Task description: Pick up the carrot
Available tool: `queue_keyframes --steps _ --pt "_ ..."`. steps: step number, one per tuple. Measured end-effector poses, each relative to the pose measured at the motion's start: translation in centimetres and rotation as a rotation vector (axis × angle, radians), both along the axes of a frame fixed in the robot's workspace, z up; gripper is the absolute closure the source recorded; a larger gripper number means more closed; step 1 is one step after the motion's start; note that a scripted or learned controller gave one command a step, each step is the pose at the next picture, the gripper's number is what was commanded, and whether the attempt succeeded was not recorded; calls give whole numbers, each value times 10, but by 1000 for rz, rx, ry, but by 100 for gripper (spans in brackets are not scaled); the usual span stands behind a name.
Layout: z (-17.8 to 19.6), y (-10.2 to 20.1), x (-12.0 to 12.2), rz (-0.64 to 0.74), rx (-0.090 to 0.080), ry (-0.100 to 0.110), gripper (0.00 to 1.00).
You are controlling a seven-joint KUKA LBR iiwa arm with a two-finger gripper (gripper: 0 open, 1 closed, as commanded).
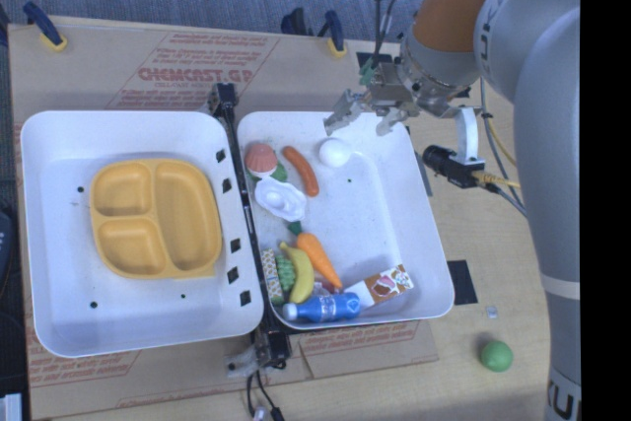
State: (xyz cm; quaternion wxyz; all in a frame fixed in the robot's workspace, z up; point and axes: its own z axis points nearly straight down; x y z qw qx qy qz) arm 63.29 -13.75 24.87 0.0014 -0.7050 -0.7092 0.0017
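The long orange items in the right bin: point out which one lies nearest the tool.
The orange-red sausage, near the bin's far end, lies closest to the tool; the tapered orange carrot sits farther, beside the yellow banana.

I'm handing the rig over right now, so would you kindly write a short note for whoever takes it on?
Gripper: open, holding nothing, over the far rim of the right bin.
Carrot: lying in the near part of the right bin, beside the banana, above the blue bottle.
Left bin: holds the yellow divided tray.
Done: nothing yet; carrot untouched.
Left: bring the gripper towards the near side, descend over the carrot, close, lift. The crowded neighbours may get in the way.
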Motion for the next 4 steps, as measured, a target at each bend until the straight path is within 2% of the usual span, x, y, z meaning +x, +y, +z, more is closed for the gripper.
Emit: queue_keyframes --steps 1,2,3,4 --pt "-94 28 -74 173 2 1 0" --pt "-157 31 -152 38 0 -2 0" --pt "-148 32 -151 43 1 0 100" --pt "-1 59 -121 189 1 -4 100"
